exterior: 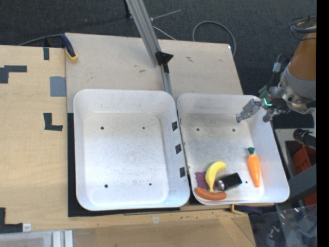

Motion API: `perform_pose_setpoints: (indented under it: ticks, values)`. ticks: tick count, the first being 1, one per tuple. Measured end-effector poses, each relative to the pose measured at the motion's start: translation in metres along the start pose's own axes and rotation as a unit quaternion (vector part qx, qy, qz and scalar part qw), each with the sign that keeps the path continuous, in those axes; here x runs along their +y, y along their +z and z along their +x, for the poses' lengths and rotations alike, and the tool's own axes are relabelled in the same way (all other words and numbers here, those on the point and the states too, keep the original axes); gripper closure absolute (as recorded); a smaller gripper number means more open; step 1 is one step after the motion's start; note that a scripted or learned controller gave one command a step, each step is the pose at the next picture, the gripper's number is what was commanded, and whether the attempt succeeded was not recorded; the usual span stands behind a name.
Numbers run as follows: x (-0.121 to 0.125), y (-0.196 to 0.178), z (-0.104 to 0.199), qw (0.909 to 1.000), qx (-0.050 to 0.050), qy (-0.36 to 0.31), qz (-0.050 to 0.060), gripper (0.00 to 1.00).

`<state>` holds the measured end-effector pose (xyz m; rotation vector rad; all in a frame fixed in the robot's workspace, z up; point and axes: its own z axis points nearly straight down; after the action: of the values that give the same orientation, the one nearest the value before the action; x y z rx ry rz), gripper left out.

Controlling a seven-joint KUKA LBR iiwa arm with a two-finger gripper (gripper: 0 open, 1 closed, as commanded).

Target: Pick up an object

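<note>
Dark grey carpet floor (231, 9) beyond a pale wooden bench (28, 127) patched with grey and black tape. Beige board (113, 60) beneath, scuffed. Slanted aluminium post (144, 22) rising from its middle. Thin looped cable (213, 32) on the carpet. Even, soft light overall.

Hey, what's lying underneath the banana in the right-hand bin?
A purple thing pokes out beneath the banana; most of it is covered. A hot dog and a black block touch the banana's lower end.
</note>
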<state>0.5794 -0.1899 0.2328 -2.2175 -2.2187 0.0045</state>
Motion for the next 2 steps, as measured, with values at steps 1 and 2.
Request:
perform_pose_setpoints:
  ticks: [1, 2]
  values:
    - [0.001, -0.002, 0.000, 1.0000, 0.000, 0.000, -0.002, 0.00]
    - [-0.002, 0.062, 0.001, 1.0000, 0.000, 0.000, 0.001, 0.00]
